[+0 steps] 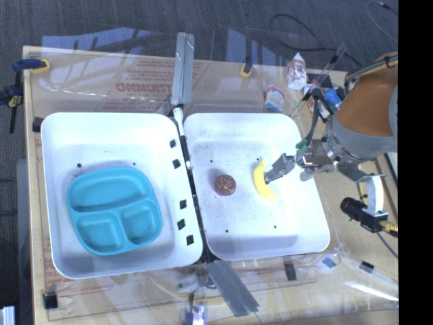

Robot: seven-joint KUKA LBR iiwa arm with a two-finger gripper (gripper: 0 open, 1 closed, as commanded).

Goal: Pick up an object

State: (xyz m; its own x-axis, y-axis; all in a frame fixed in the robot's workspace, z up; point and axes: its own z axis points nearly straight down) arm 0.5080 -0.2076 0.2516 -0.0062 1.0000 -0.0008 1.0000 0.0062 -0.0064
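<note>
Nearest the lens, the right bin (308, 239) lies under the claw (274, 172), whose grip state I cannot tell. Just left, touching its tip, lies a yellow banana (261, 181); farther left, a brown cookie (225, 185).

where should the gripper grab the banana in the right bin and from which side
Probably across the middle of the banana, coming straight down from above. It lies flat on the floor of the right bin, a narrow curved shape running roughly top to bottom, so fingers closing left-right span its thin width. The gripper is at its right.
</note>
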